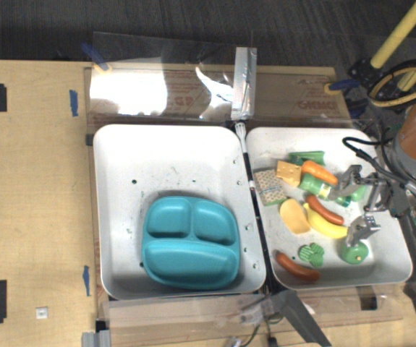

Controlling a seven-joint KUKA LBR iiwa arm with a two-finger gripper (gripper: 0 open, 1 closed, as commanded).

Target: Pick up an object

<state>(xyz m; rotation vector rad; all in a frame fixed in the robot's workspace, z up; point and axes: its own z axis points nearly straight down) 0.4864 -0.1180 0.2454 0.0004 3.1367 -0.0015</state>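
Camera view: gripper [361, 207] hovers over toy food [310, 194] in the right bin [399, 270], grip state unreadable.

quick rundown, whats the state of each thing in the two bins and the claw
teal divided tray: upright, alone in left bin
claw: low in the right bin, over the toy pile
yellow banana: lying flat
carrot: lying on the pile
red sausage: lying apart, near front wall
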